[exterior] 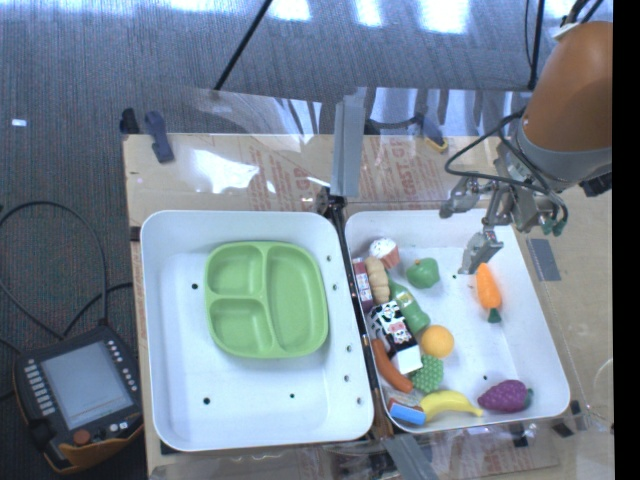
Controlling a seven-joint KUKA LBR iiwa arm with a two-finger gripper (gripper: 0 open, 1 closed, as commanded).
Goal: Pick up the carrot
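Observation:
The carrot (487, 288) is short and orange with a green stub at its lower end. It lies in the right bin (520, 363) near that bin's right wall, apart from the other toys. My gripper (472, 230) hangs over the bin's upper right part, just above and left of the carrot. It is open with nothing between its fingers, and the lower fingertip (479, 255) ends close to the carrot's top end.
The left bin (170, 368) holds a green divided plate (267, 298). Toy food crowds the right bin's left side and bottom: a green pepper (423, 272), an orange (437, 341), a banana (450, 402), purple grapes (505, 396) and a long orange-red vegetable (392, 368).

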